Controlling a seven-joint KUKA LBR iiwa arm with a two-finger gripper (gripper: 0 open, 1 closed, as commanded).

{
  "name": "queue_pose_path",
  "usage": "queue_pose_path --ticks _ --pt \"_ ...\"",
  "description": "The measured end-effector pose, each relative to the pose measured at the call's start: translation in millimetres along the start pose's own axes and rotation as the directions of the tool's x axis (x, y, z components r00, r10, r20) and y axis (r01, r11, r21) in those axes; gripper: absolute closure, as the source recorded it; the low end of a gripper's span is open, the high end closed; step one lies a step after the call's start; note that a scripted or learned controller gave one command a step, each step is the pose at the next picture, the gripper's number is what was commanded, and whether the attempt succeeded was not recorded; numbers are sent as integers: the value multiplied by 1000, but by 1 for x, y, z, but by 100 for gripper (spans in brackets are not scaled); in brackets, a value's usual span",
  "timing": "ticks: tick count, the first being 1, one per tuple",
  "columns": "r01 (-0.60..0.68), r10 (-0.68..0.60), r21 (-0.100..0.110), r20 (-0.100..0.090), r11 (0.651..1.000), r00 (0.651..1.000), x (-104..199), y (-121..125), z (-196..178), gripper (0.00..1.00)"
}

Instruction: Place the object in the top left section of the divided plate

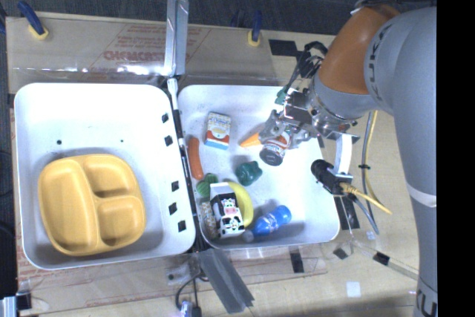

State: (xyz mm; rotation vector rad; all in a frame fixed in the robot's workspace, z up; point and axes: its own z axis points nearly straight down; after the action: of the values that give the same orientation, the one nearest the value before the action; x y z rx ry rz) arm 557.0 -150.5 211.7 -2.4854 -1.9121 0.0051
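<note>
pincer (286, 131) low in right bin, grip state can't tell | small grey can-like object (273, 153) right under it | yellow divided plastic plate (90, 198) in left bin, nothing in it | basically not started

Divided plate (89, 200) in left bin (30, 108), toys (carton (217, 129), bottle (271, 220)) in right bin (312, 226), tool (274, 148) above right bin

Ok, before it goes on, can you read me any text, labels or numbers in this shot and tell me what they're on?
Red print on the cardboard sheet behind the bins: there, but reversed and too blurred to read.
Small orange and white carton in the right bin: printed front, too small to read.
Cow-patterned carton: markings, no readable words.
Can by the hand: label unreadable.
Nothing reads clearly.
</note>
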Motion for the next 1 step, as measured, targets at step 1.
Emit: queue_pose_path --ticks 1 --pt "-23 23 -1 1 1000 1000 -7 -62 36 100"
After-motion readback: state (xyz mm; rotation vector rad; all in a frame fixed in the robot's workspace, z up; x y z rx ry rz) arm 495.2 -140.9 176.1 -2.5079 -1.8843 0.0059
